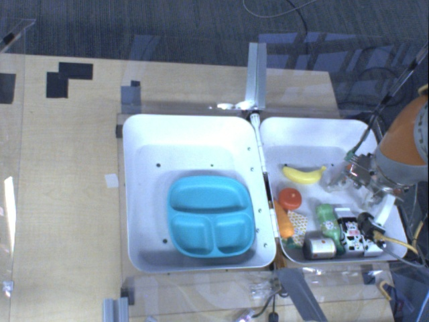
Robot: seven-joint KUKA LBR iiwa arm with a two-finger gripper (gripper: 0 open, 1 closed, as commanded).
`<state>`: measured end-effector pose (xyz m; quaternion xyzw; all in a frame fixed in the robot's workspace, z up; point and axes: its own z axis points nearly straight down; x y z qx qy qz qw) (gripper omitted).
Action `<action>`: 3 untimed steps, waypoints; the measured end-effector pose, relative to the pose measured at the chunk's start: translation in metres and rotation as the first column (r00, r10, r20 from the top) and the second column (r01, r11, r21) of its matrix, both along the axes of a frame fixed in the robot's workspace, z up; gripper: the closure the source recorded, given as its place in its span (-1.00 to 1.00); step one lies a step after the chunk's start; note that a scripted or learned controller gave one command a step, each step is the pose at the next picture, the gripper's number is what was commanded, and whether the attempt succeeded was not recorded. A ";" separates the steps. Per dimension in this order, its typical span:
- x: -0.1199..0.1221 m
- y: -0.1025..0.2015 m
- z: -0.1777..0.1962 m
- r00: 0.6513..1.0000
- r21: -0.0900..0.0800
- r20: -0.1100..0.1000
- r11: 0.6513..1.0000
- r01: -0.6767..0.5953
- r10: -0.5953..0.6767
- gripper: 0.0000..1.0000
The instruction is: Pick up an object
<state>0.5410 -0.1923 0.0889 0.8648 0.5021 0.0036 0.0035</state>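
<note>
The right white bin (pixel 315 129) holds several objects. A yellow banana (pixel 301 174) lies near its middle, with a red round fruit (pixel 290 197) just below it. An orange carrot-like piece (pixel 284 221) rests against the left wall. A green bottle (pixel 327 220), a silver can (pixel 320 247) and a black-and-white box (pixel 353 235) crowd the front edge. My gripper (pixel 342 178) hangs low over the bin, just right of the banana's tip and above the green bottle. Nothing shows as held.
The left white bin (pixel 147 146) carries a blue divided plate (pixel 211 215). A metal post (pixel 257 72) stands behind the seam between the bins. The arm's orange band (pixel 409 136) and cables (pixel 389 237) overhang the right bin's right side.
</note>
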 end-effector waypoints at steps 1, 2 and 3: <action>0.030 -0.003 -0.001 0.980 0.005 -0.005 0.980 0.197 -0.197 -1.00; 0.032 -0.001 0.010 0.983 0.004 0.000 0.983 0.185 -0.185 1.00; -0.015 0.029 0.116 0.998 0.002 -0.010 0.998 0.067 -0.067 1.00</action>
